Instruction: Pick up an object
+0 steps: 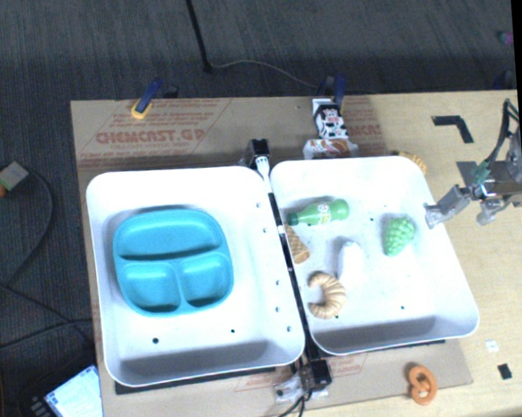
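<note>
Lying in the right bin [446, 278], right of the frame's centre, were the things I might have picked: a green bottle [318, 213] on its side near the bin's upper left, a green bumpy grape-like toy [399, 234] towards its right wall, a white object [348, 258] near the middle, and a tan croissant-like toy [328, 295] below that, close to the lower left. A small brownish piece [296, 243] sat against the bin's left wall, too blurred to name.

I, the gripper [458, 201], hung at the right edge of the frame, just outside the right bin's right rim and over the bench [504, 319]. Whether my jaws were apart or together I cannot tell from this view; nothing showed between them.

Beside it, the left bin [103, 260] held a blue divided tray [171, 260]. An orange ring [422, 383] lay on the bench below the right bin. A small cow-patterned figure [329, 121] stood above the bins near the top centre, with a blue clamp [148, 97] at the upper left.
</note>
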You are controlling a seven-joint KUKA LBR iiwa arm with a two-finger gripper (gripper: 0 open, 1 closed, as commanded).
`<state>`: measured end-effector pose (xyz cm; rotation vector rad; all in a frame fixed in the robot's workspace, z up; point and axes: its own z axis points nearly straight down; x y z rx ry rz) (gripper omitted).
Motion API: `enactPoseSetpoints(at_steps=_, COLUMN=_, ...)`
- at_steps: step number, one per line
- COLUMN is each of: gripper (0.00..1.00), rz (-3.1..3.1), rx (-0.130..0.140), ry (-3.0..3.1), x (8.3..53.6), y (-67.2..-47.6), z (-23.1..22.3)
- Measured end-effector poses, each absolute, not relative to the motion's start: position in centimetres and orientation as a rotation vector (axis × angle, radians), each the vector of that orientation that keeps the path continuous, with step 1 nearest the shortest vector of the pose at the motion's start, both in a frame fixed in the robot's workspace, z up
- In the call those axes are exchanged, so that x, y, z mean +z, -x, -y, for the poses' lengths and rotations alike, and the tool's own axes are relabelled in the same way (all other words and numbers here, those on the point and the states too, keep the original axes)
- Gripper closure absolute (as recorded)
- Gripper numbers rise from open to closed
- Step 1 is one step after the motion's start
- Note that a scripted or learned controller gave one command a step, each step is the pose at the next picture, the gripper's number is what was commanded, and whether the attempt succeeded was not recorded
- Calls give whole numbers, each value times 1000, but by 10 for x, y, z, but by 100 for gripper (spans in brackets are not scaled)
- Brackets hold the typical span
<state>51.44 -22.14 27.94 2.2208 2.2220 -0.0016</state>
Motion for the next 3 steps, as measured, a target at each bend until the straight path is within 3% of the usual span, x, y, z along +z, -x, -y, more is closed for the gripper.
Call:
enactPoseSetpoints(at_steps=1, gripper=0, rz=-2236, rx=2, ry=-2227, x=116, y=-504, z=216)
enactPoseSetpoints(at_steps=2, gripper=0, rz=-2238, rx=15, ry=-2218, x=99, y=-495, z=215)
enactPoseSetpoints(at_steps=3, gripper=0, rz=-2215, rx=4, ry=-2215, x=88, y=-517, z=156)
